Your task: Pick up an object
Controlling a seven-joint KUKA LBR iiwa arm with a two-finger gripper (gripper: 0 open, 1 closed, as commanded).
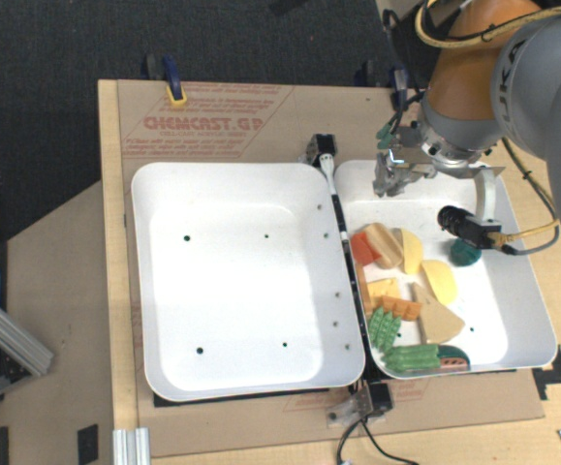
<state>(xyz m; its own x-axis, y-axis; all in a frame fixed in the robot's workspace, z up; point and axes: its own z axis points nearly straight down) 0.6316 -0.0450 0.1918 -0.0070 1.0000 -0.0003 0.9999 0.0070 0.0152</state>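
Observation:
The right bin (513, 308) holds a heap of toy food along its left side: a red piece (361, 248), a tan bread slice (387, 244), yellow pieces (439, 281), an orange piece (397, 308), a tan wedge (443, 324) and green pieces (413, 358). A small teal object (466, 254) lies to the right of the heap. My gripper (390, 180) hangs over the bin's far left corner, above and behind the heap. It is open with nothing between its fingers.
The left bin (241, 279) sits beside the right one, with a black-dotted divider rim (343, 260) between them. The grey and orange arm (474, 76) reaches in from the upper right. A black fitting with a yellow cable (464, 225) hangs over the right bin.

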